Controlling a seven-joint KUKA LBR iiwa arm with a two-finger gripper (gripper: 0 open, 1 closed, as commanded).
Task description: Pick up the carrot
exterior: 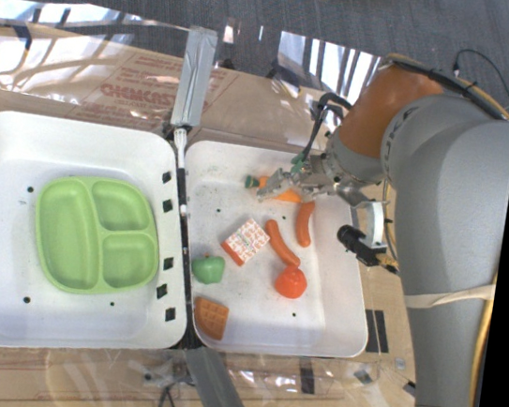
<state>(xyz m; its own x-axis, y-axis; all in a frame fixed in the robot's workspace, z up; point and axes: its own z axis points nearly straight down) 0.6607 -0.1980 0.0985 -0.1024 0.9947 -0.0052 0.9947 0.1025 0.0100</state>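
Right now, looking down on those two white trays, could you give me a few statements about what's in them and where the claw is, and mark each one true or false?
1. The green divided plate lies in the left bin. True.
2. The carrot lies on the green plate. False: it is in the right bin, near its far edge.
3. The claw is over the right bin, right by the carrot. True.
4. The tomato sits in the left bin. False: it is in the right bin, beside two sausages.
5. The waffle lies in the right bin's near left corner. True.
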